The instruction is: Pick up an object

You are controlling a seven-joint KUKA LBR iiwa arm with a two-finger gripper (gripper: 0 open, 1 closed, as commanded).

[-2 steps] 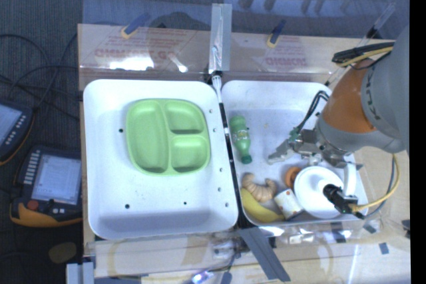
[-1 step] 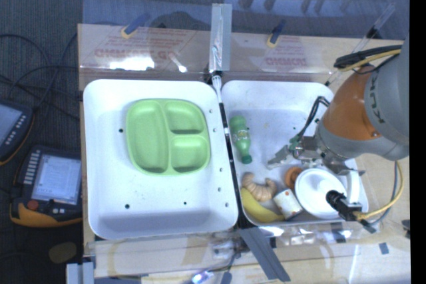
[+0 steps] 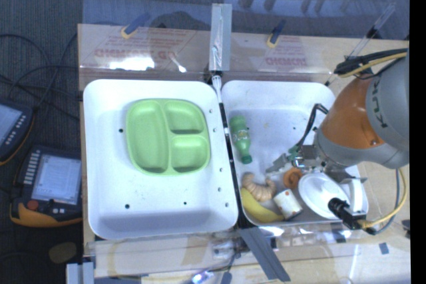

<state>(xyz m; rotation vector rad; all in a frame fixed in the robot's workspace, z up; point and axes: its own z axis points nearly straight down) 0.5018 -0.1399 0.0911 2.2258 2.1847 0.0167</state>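
Note:
The right bin (image 3: 279,100) holds a green bottle (image 3: 240,138) lying near its left wall. A yellow banana (image 3: 257,207) lies at the front, with a tan peanut-shaped piece (image 3: 259,188) just above it. A small white can (image 3: 286,203) lies beside them, next to a white bowl (image 3: 318,193). A small orange thing (image 3: 291,177) sits between the can and the arm. My gripper (image 3: 287,161) hangs low over the bin's middle, just above the orange thing and right of the peanut-shaped piece. The grey and orange wrist (image 3: 356,126) hides what lies behind it.
The left bin (image 3: 106,196) bears a light green divided plate (image 3: 168,136). A clear panel (image 3: 219,36) stands upright behind both bins. Cables and a handheld pendant (image 3: 50,179) lie on the floor to the left.

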